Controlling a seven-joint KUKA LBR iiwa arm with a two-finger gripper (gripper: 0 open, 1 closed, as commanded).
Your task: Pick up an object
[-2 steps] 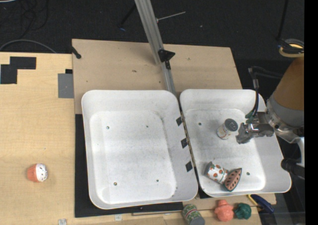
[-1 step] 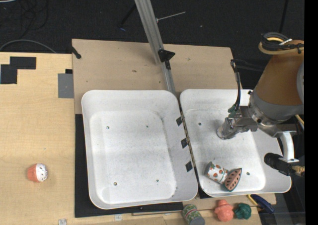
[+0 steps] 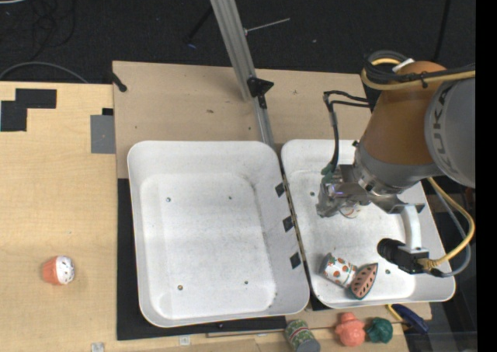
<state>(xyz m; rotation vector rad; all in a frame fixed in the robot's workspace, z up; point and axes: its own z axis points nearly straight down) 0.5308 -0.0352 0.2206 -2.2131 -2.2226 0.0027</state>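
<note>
Gripper point(image 3: 338, 201) low over right bin point(image 3: 307, 158), finger state hidden: cannot tell. Toys point(image 3: 351, 273) lie near bin's front edge, well apart from gripper. Risk: closing on nothing; toys touch, may snag together.

Dark, perhaps cable-strewn floor point(image 3: 116, 8) beyond bench point(image 3: 186, 102).

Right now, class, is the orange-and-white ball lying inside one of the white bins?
No: the ball lies on the wooden surface, outside the left bin.
</note>
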